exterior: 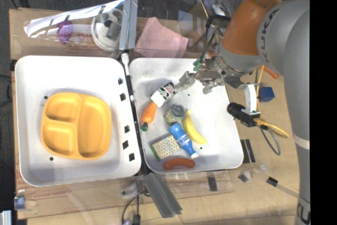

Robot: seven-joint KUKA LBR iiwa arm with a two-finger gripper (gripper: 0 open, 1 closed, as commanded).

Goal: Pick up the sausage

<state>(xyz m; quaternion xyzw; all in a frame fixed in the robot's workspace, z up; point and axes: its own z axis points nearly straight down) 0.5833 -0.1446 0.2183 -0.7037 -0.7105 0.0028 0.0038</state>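
While the claw [196, 81] hangs over the upper part of the right bin [224, 158], I cannot tell how it is set. Just below and to its left lies a small white carton [162, 93], with a carrot [149, 113] beyond that. Well below the claw, the sausage [179, 164] lies along the bin's near edge, right under a blue bottle [184, 140], with a banana [194, 129] beside it.

A robotics lab: a grey arm [279, 34] over a bench [263, 176] bearing two white bins [31, 166].
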